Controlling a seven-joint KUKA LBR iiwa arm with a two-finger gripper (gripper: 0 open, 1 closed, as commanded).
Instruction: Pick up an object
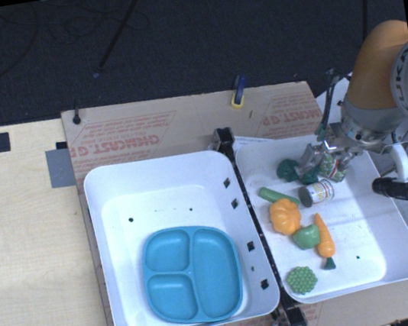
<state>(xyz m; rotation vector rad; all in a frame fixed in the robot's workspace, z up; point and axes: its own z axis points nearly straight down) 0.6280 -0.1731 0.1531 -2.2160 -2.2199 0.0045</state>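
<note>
The right bin (pixel 395 262) holds several toy foods. Among them are a dark teal piece (pixel 289 169), a green cucumber (pixel 274 194), a small can (pixel 317 193) lying on its side, an orange pumpkin (pixel 284 216), a green pepper (pixel 306 238), a carrot (pixel 324 234) and a bumpy green ball (pixel 302 280). My gripper (pixel 323 162) hangs low over the bin's upper part, just right of the teal piece and above the can. A small red and green thing (pixel 335 168) sits right against the gripper. I cannot make out whether it is held.
The left bin (pixel 112 212) holds a blue divided plate (pixel 192 274). A black divider (pixel 245 213) runs between the bins. Both bins rest on a cardboard sheet (pixel 145 133) with a blue and yellow clamp (pixel 238 91) at its far edge. The arm's orange band (pixel 380 67) rises at the right.
</note>
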